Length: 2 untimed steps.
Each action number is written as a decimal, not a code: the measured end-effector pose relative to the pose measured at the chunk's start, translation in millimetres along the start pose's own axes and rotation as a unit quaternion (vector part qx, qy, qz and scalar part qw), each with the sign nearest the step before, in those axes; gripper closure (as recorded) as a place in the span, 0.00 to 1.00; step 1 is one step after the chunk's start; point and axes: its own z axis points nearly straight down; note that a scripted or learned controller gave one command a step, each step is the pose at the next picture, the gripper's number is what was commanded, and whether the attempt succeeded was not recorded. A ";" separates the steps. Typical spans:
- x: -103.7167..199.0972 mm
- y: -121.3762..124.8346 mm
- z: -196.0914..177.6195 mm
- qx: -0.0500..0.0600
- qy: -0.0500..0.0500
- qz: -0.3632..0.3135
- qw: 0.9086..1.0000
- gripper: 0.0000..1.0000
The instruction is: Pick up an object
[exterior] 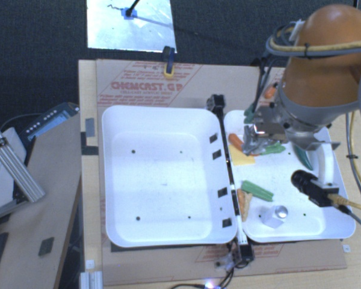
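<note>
Camera view: claw (253, 142), grip state impossible to tell, over orange carrot-shaped piece (235, 141) and yellow slab (241, 158)

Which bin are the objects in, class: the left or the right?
In the right bin. The orange piece, yellow piece, green block and silver object all lie inside its rim.

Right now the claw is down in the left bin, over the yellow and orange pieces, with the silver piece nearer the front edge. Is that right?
Not quite: the bin is wrong. In the camera view the claw is down in the right bin, not the left bin. The rest holds: it is over the yellow piece and orange piece, and the silver piece lies nearer the front edge.
</note>
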 end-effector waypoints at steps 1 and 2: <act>106.9 23.3 -100.0 -0.010 0.003 -0.003 1.000 1.00; 170.9 29.4 73.8 0.004 -0.002 0.000 1.000 1.00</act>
